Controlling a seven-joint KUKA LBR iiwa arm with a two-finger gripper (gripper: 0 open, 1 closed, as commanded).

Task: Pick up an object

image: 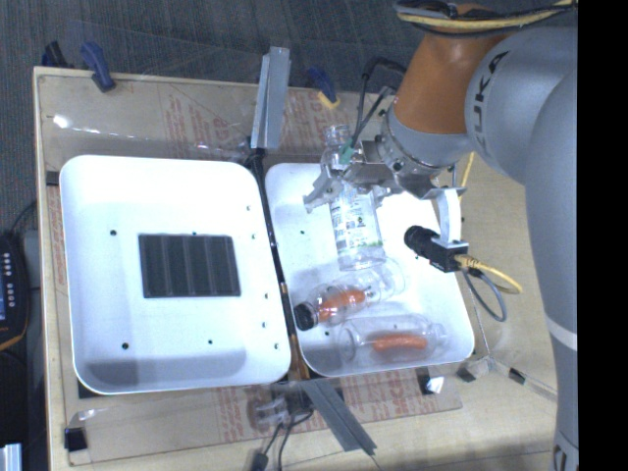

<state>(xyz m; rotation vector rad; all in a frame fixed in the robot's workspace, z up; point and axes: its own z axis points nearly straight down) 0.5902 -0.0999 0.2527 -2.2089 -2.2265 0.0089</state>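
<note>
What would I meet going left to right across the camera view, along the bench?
Left white bin → dark ribbed panel on its floor → divider between the bins → right white bin holding clear bottles → pincer → grey arm.

**One fixed camera, high above the surface**

A single camera looks down at a slant on the surface (491, 415), far enough back to take in both white bins whole. The left bin (98, 263) lies toward the surface's left edge, the right bin (294, 194) toward its right edge. The arm (510, 77) enters from the frame's right and looms large near the lens. Dark floor (196, 8) runs beyond the surface's far edge.
</note>
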